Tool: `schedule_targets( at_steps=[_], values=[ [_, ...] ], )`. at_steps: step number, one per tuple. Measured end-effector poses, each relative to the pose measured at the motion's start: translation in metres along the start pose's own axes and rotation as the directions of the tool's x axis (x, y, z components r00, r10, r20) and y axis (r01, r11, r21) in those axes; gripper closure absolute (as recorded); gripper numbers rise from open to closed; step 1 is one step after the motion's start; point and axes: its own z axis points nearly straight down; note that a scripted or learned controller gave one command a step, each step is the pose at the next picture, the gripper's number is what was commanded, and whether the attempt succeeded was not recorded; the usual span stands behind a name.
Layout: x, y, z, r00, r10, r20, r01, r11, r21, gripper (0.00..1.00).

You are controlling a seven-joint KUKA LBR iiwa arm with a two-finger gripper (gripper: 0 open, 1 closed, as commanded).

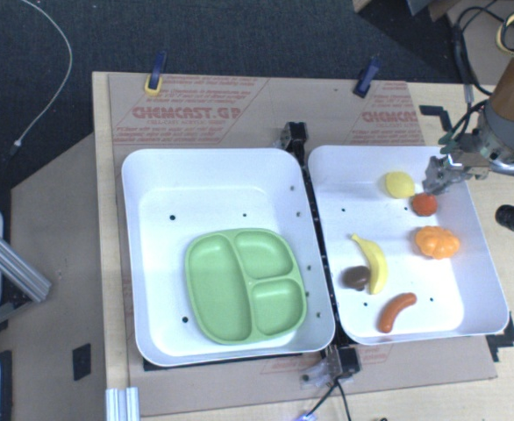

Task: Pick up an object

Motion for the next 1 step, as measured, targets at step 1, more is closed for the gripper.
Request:
schedule_targets(
  at_steps=[1],
  values=[
    [0.0622, 0.0105, -0.0026, 1.000, -0.006, -0.003, 0.006, 1.000, 0.002, 1.00]
  ],
)
